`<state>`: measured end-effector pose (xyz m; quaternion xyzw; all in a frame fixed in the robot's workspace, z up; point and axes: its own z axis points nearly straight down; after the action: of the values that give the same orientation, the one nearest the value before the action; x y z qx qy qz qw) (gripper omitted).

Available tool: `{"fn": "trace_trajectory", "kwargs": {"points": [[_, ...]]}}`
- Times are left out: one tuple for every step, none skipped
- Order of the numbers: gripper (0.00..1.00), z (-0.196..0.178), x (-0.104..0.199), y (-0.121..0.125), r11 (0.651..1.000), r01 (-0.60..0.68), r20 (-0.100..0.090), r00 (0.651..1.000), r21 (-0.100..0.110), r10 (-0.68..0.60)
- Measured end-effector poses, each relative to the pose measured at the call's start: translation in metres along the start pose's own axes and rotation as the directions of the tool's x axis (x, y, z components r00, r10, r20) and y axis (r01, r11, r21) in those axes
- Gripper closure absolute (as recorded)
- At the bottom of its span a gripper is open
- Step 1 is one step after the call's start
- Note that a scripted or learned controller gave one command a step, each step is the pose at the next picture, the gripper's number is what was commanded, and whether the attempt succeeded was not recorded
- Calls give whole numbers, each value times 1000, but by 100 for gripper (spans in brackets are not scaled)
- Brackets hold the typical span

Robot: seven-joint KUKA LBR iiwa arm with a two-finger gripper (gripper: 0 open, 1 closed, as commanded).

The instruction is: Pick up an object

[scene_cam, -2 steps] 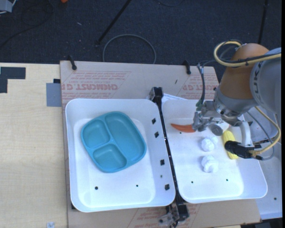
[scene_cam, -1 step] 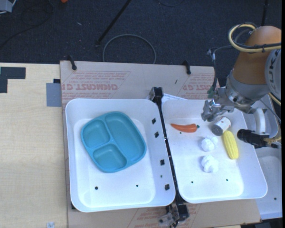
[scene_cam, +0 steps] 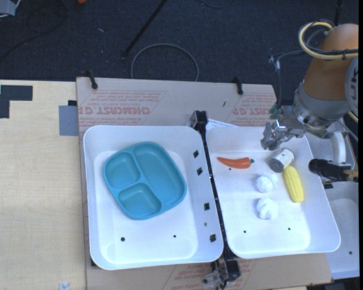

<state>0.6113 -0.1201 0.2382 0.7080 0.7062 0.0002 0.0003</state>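
A pale wooden bench top (scene_cam: pixel 30 192) fills the left of the frame, with dark and grey patches near its upper left. A cardboard sheet (scene_cam: pixel 169 104) with reversed red print lies under both bins.

The left bin (scene_cam: pixel 103 246) sits centre-left. A blue divided plate (scene_cam: pixel 144 179) with three compartments is seen inside it, lying flat and turned at an angle. Small dark marks are noted on the bin floor; what they are cannot be made out.

A black divider (scene_cam: pixel 209 186) runs between the bins, its lower end partly cut off by clutter at the bottom edge.

The right bin (scene_cam: pixel 290 240) holds five small items. An orange-red chilli pepper (scene_cam: pixel 234 162) lies near the upper left of the bin floor. Two white lumps (scene_cam: pixel 266 197) are seen just right of centre, one above the other, close together; their outlines are lost against the white floor, so identity is uncertain. A short white cylinder (scene_cam: pixel 282 160) with a dark end lies near the upper right, and a yellow corn cob (scene_cam: pixel 294 183) lies just below and right of it.

The gripper (scene_cam: pixel 275 135) is seen above the bin's upper right rim, just above the cylinder. It is small and dark-cluttered here; whether its jaws are apart or together cannot be told. The grey arm (scene_cam: pixel 330 71) with orange band is partly cut off at the right.
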Motion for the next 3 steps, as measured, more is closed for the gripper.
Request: {"fn": "trace_trajectory", "kwargs": {"points": [[100,12,48,-1,1000,6,-2,1000,4,-6],[100,4,96,-4,1000,7,-2,1000,3,-7],[100,-3,152,-1,1000,7,-2,1000,3,-7]]}}
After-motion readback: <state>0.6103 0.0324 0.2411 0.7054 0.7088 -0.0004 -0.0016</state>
